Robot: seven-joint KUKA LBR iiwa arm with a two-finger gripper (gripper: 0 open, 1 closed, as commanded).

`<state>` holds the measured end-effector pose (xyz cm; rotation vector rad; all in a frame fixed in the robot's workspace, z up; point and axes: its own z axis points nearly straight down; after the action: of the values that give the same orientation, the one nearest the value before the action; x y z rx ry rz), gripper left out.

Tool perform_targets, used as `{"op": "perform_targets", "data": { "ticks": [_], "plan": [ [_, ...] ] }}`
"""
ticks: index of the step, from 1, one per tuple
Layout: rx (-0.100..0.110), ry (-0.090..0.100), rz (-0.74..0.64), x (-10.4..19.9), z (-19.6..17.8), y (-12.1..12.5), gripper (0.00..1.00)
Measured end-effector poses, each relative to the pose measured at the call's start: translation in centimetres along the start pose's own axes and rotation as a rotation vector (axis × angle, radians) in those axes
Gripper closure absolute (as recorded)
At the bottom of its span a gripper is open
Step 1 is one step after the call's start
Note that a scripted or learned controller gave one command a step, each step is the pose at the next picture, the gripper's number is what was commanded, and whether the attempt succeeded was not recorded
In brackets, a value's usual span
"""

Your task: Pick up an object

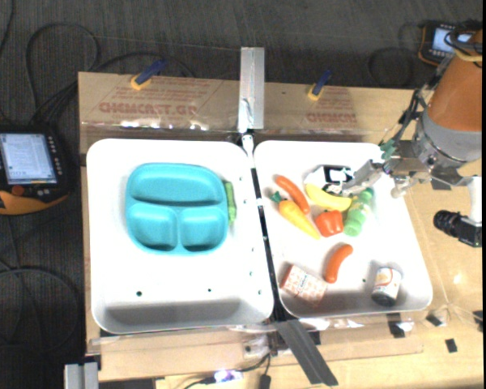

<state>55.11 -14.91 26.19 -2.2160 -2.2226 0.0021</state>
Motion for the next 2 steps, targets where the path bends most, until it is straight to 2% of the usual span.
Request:
{"op": "perform_targets", "data": {
  "ticks": [1, 2],
  "plan": [
    [-0.001, -0.001, 0.134, 1.9, -4.5, -2.1, 0.00],
    [0.001, 0.000, -0.044, 3.4, 9.3, 1.6, 0.00]
  ]
}}
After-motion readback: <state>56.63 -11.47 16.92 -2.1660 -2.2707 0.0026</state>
